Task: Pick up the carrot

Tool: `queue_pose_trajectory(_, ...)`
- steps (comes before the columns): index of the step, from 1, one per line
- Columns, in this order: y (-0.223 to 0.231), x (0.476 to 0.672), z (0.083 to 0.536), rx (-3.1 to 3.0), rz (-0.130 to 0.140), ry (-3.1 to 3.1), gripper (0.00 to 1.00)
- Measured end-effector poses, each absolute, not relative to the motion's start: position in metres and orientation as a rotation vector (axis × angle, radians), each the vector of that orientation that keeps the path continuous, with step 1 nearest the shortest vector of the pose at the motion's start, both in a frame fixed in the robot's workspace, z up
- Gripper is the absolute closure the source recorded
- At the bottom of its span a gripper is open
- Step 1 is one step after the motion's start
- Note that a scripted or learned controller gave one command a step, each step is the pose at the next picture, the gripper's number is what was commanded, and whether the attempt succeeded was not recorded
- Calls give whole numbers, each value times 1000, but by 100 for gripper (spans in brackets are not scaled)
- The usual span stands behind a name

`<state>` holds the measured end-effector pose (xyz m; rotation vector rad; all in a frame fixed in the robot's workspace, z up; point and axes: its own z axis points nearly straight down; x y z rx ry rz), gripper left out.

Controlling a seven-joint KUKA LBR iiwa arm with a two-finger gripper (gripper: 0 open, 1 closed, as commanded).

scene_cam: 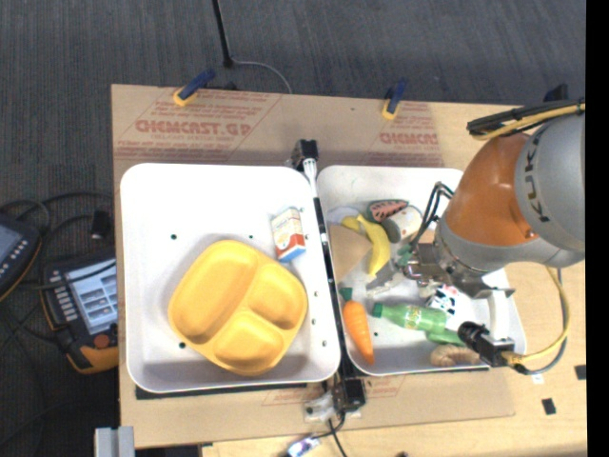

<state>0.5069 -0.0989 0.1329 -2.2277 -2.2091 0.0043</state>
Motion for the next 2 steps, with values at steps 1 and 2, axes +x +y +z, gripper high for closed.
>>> queue_pose_trajectory(1, -37, 483, 184, -2103, 2, -2331, 0)
queue_pose_trajectory(2, -18, 483, 184, -1825, 2, -2555, 0)
